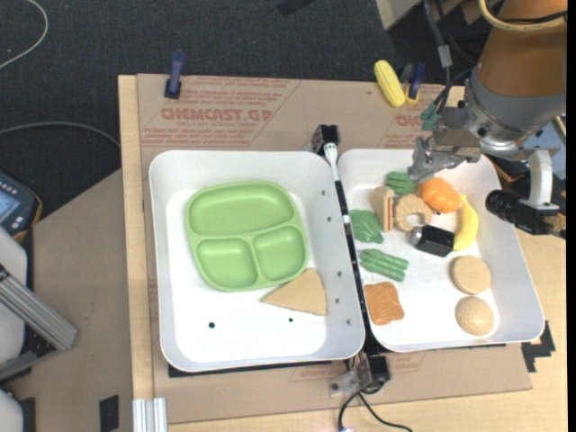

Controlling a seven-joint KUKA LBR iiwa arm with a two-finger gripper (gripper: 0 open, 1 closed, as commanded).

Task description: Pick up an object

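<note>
Two shallow white bins sit side by side on the surface. The tool [430, 162] hangs over the far part of the right bin [513, 331], and whether it is spread or pressed together I cannot tell. Just below it lie a dark green piece [400, 184] and an orange fruit [441, 194], the nearest candidates to pick, the fruit slightly toward the arm's side. A banana [466, 226] lies beside the fruit, its long axis running near to far. That bin also holds a black block [434, 240], green pods [383, 263], two round buns [472, 274] and an orange slab [384, 303]. The left bin [171, 268] holds a green divided tray [245, 234] and a tan wedge [298, 293] touching its near corner
</note>
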